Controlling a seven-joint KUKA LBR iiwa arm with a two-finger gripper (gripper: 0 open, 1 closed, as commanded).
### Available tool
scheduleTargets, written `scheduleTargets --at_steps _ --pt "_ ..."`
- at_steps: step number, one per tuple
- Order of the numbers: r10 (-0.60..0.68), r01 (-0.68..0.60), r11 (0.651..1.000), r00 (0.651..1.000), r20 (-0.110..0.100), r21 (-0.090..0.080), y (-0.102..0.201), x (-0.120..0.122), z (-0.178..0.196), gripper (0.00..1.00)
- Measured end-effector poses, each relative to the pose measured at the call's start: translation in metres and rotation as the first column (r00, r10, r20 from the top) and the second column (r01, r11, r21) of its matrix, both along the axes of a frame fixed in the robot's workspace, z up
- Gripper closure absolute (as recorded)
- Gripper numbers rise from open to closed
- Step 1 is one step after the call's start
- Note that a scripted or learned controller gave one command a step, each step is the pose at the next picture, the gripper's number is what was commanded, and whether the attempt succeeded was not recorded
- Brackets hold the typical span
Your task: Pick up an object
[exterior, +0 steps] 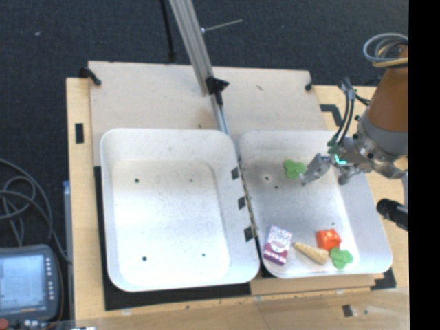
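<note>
In the right bin (357, 205) my gripper (324, 177) hangs over the upper part, its two fingers spread open with nothing between them. A small green object (293, 168) lies just left of the left fingertip (309, 175), touching or nearly touching it. Along the bin's front edge lie a purple-and-white carton (277, 245), a cream cone-shaped piece (311, 253), a red object (328, 238) and another green object (342, 257).
The left bin (172, 205) sits beside the right one, with a raised divider (244, 198) where they meet. A slanted metal rail (196, 40) rises from the bench behind the bins. The arm's orange band (392, 102) stands at the right.
</note>
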State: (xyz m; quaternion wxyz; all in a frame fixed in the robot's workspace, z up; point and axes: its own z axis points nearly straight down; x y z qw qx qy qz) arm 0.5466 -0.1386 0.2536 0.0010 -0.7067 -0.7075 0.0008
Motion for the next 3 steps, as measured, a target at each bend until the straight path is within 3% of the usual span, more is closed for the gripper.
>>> scheduleTargets --at_steps 1,3 --pt "-0.001 0.001 1.000 1.000 0.005 -0.001 0.000 0.001 0.002 0.00" --pt "-0.003 0.003 1.000 1.000 -0.001 -0.002 -0.008 -0.006 -0.104 0.00"
